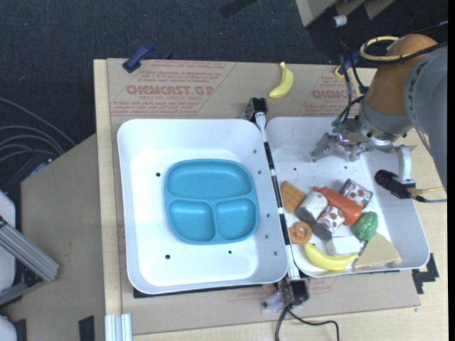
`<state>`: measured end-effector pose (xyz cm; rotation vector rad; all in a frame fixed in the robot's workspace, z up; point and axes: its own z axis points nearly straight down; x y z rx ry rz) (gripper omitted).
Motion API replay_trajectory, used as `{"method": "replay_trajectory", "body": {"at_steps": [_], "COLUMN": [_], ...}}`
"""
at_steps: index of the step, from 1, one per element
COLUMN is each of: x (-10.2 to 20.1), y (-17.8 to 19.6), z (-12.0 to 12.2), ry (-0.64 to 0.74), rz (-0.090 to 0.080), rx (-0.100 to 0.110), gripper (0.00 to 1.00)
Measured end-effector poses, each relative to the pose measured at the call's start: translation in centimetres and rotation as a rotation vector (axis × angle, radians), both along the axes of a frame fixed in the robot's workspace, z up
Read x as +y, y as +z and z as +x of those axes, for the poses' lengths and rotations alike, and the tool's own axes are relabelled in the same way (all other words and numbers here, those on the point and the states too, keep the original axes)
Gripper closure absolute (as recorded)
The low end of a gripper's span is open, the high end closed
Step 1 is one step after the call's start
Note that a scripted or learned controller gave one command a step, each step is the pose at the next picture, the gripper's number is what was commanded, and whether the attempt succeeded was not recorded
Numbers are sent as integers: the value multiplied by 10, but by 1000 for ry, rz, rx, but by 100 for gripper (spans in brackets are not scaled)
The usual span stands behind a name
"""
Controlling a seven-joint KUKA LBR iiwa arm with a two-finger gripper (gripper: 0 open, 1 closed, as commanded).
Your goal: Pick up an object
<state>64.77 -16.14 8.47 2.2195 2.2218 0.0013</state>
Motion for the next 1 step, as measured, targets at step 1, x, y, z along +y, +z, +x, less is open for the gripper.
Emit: {"method": "replay_trajectory", "body": {"at_steps": [1], "x": [0], "y": [10], "z": [1], "ry": [1], "rz": [-2], "rx": [-3], "gripper": [100]}}
